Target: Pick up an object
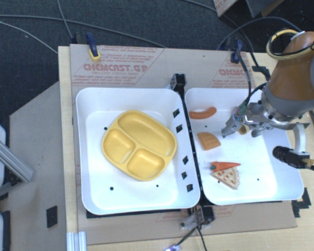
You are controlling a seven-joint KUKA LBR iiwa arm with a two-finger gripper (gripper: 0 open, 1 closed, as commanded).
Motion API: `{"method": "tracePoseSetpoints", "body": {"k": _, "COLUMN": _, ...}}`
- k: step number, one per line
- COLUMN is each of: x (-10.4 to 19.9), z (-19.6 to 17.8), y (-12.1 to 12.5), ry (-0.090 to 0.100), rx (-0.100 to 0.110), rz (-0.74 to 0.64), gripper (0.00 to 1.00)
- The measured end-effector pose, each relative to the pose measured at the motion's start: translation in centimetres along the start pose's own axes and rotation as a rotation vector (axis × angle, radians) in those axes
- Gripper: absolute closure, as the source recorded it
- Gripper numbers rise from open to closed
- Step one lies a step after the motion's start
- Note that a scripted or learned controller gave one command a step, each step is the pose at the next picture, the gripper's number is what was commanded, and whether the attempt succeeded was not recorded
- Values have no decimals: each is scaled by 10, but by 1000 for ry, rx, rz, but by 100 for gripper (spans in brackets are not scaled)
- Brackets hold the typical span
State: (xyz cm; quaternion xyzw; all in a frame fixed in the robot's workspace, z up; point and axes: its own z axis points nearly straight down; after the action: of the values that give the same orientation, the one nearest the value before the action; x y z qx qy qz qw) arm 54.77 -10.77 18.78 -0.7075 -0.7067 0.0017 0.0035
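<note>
White left bin (89, 140): holds a yellow divided plate (139, 145).
White right bin (282, 184): holds the small items.
Claw (242, 128): fingers spread, gripping nothing, above the right bin's upper middle.
Sausage (202, 113): near the divider.
Bread piece (209, 140): below the sausage.
Waffle wedge (227, 178): touching a carrot (224, 166).

Arm (290, 82) reaches in from right; jaws seemingly spread, gripping nothing.
</note>
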Motion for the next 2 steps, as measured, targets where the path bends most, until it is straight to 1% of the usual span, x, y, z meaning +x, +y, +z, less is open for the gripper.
{"method": "tracePoseSetpoints", "body": {"k": 1, "x": 6, "z": 46, "y": -7, "ry": 1, "rx": 1, "rz": -1, "gripper": 0}}
{"method": "tracePoseSetpoints", "body": {"k": 2, "x": 7, "z": 99, "y": -7, "ry": 0, "rx": -1, "rz": 0, "gripper": 0}}
